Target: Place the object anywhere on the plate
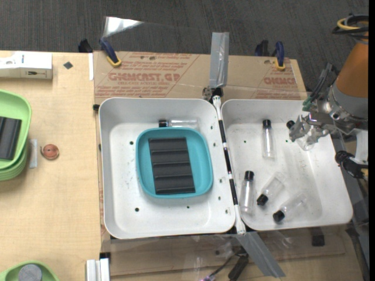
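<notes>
Pincer (306,129) over rt bin's (334,214) far-right rim, vials (268,136) nearby.

Cut off and unclear parts

The green tray (12,134) at nine o'clock is cut by the edge — the gripper (304,130) at three o'clock is blurred, its state unclear.

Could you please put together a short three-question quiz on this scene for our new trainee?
1. True or false: the teal plate sits in the right bin.
2. How many black-capped vials lie in the right bin away from the gripper?
3. What lies on the plate: (a) a dark ridged block, (b) a vial, (c) a sponge?

Key:
1. False; it is in the left bin.
2. Four: one upright-lying near the top, one by the divider, two near the bottom.
3. (a) the dark ridged block.
</notes>
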`<act>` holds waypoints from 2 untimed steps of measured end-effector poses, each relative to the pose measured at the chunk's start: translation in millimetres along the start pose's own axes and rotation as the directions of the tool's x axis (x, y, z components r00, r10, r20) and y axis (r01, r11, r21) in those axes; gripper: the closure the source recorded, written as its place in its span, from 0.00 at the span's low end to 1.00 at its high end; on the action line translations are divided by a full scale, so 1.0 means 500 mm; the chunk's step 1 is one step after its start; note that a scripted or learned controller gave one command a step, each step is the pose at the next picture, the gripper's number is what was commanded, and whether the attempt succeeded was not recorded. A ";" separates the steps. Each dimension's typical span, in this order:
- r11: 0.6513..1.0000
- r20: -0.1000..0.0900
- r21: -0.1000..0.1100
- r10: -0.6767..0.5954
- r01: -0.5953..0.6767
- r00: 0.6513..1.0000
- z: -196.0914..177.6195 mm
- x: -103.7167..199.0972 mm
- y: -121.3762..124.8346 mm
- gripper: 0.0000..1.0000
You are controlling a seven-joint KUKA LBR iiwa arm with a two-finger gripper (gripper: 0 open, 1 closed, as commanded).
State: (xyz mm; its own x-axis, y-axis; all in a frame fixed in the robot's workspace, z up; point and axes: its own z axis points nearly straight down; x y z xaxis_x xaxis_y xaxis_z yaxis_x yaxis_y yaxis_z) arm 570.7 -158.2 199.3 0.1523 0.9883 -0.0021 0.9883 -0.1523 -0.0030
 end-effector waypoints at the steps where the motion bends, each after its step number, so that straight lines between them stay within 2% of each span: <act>1: 0.979 -0.001 0.000 -0.203 0.203 0.979 -0.026 0.177 -0.040 1.00; 2: 0.960 -0.001 0.001 -0.281 0.281 0.960 0.018 0.355 -0.044 1.00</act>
State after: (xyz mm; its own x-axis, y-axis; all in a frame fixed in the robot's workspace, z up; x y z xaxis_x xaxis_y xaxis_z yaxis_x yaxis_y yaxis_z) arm 576.0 20.5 190.0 -0.1315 0.9913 -0.0002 0.9913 0.1315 -0.0047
